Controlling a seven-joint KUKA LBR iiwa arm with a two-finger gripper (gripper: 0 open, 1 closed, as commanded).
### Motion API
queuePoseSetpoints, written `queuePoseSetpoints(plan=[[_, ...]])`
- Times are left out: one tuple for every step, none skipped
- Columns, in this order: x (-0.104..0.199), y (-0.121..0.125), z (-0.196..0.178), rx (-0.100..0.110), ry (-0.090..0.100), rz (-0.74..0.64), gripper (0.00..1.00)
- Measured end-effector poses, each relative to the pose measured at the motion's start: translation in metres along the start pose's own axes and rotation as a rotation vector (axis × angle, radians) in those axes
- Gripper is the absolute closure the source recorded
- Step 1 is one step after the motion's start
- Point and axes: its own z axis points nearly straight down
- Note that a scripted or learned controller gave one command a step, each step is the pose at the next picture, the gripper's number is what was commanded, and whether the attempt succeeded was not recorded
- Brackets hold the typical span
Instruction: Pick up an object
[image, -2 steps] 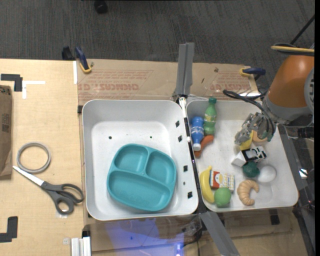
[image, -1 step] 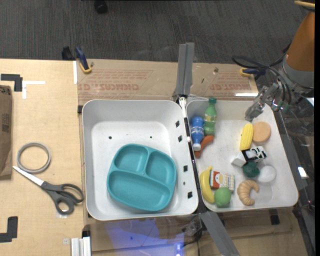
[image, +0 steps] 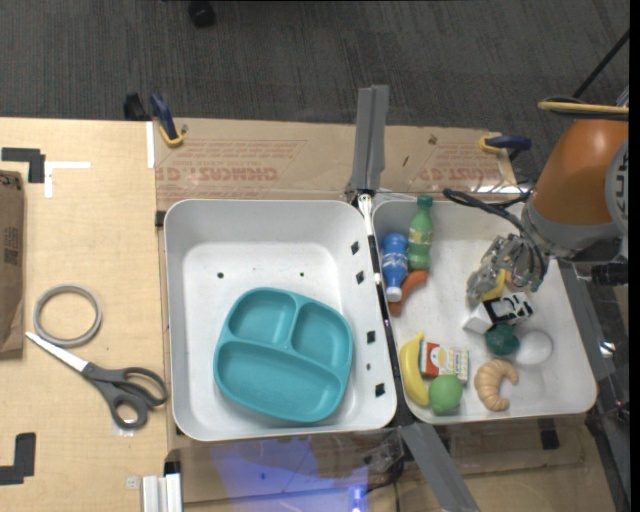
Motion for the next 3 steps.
queuePoseSetpoints(plan=[[0.028, 0.029, -0.171, -0.001, 0.0, 0.031, 1.0], [0.051, -0.033, -0.03, -0.004, -0.011, -0.104, 1.0], [0.052, -0.033, -0.029, -0.004, -0.01, -0.103, 0.0]])
